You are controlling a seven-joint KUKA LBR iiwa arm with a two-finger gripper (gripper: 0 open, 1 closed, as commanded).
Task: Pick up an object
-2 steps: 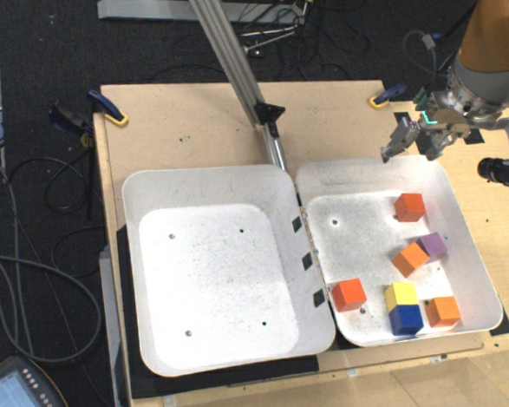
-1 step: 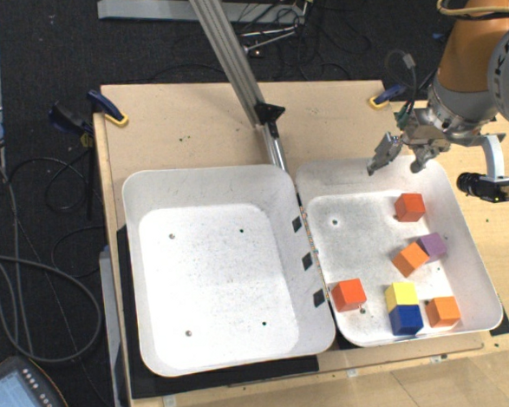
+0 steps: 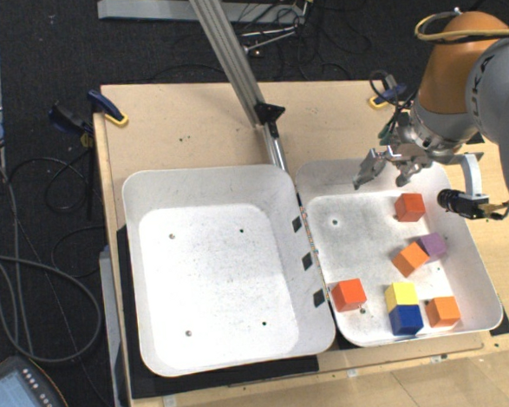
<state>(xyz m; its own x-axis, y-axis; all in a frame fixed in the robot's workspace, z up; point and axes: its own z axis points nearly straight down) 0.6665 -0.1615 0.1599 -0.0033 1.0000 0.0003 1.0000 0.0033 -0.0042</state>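
Gripper (image 3: pixel 384 170) hangs open and empty above the right bin's (image 3: pixel 350 202) far rim; blocks, including the nearest orange block (image 3: pixel 409 206), lie loose inside, awaiting a pick.

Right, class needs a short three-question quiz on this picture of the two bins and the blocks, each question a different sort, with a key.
1. True or false: the purple block touches an orange block.
2. Which bin holds all the blocks: A left bin, B right bin?
3. Fill in: the yellow block sits beside the ___ block.

Key: 1 true. 2 B. 3 blue.
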